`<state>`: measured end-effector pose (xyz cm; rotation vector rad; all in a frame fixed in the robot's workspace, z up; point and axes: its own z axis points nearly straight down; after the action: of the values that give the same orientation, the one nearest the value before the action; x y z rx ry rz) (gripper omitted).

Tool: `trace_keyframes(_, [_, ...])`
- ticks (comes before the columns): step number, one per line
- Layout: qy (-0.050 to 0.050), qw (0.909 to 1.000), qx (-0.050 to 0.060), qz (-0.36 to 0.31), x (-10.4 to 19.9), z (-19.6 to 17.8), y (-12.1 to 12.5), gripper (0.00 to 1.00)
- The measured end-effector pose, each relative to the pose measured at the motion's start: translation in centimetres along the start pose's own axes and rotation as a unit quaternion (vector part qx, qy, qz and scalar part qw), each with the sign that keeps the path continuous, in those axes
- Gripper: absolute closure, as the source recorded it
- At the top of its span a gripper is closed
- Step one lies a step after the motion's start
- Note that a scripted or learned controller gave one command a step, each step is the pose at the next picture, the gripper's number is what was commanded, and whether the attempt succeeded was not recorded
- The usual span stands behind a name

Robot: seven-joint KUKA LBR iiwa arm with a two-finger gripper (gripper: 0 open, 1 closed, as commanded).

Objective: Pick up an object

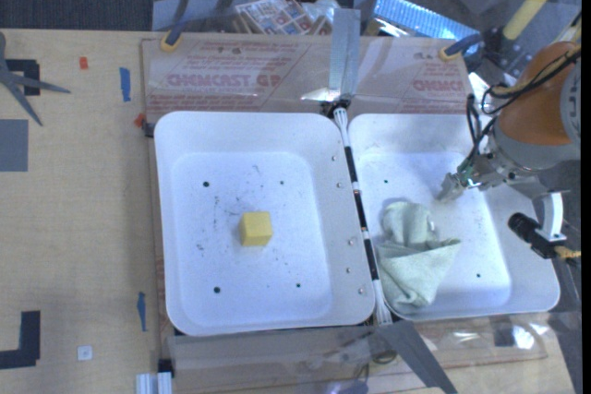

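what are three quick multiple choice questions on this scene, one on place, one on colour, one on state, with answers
1. Where is the small block?
A. in the left bin
B. in the right bin
C. on the wooden bench outside the bins

2. What colour is the block?
A. blue
B. yellow
C. red

3. How does the cloth lie?
A. folded flat in a neat square
B. hanging over the bin's far wall
C. crumpled in a heap

Answers:
1. A, the block sits near the middle of the left bin.
2. B, it is plainly yellow against the white floor.
3. C, the pale cloth is bunched and creased in the right bin, near the gripper.
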<state>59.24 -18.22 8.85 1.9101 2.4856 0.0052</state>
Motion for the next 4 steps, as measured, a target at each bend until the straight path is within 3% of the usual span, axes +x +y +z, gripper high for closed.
trace_keyframes(1, [-0.001,0.9943,0.000,-0.107,-0.4,-6.7,3.6,1.00])
trace_keyframes(2, [-0.001,0.9681,-0.002,-0.251,4.4,-0.1,-1.6,1.00])
trace_keyframes(3, [0.001,0.9996,0.001,-0.028,13.4,-9.7,1.7,1.00])
trace_keyframes(4, [0.000,0.9956,0.002,0.093,11.7,-9.7,1.3,1.00])
